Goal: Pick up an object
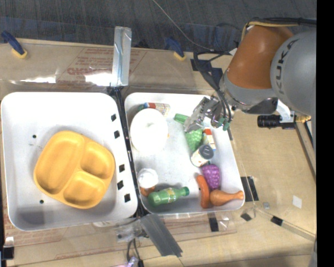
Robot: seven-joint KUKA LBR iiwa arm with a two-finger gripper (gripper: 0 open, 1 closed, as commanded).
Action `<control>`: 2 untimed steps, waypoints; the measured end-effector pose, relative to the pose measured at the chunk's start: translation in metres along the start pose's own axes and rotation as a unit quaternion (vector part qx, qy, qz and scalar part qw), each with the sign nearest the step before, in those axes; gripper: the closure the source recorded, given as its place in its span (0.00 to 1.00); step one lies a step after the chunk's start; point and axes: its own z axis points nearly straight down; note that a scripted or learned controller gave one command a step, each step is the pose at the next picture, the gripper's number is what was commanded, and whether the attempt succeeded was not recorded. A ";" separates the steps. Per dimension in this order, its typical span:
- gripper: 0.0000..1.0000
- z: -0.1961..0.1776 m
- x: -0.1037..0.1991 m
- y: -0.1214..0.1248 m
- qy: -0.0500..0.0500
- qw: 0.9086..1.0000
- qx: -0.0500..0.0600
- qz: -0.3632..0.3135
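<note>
Toys fill the right bin [234,166], most of them small plastic food pieces — light, stiff and smooth, so I judge they can slip between metal fingers. The gripper [200,118] hangs over the green vegetable piece [193,139], which lies in the right half of this bin, just above a small white bottle [203,153] and a purple grape bunch [211,175]. Whether its fingers are parted or closed, I cannot tell from here. The green piece looks rounded, so a grasp across its narrow middle seems safest. The green bottle [168,195] near the front wall carries a label, but the writing is too small to read. The yellow divided plate [74,168] sits in the left bin [16,110].
</note>
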 end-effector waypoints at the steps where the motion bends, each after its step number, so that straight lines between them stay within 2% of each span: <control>1: 1.00 0.058 0.089 -0.004 0.006 0.996 0.001 -0.084; 2: 1.00 -0.056 0.066 -0.022 -0.001 0.991 0.000 -0.132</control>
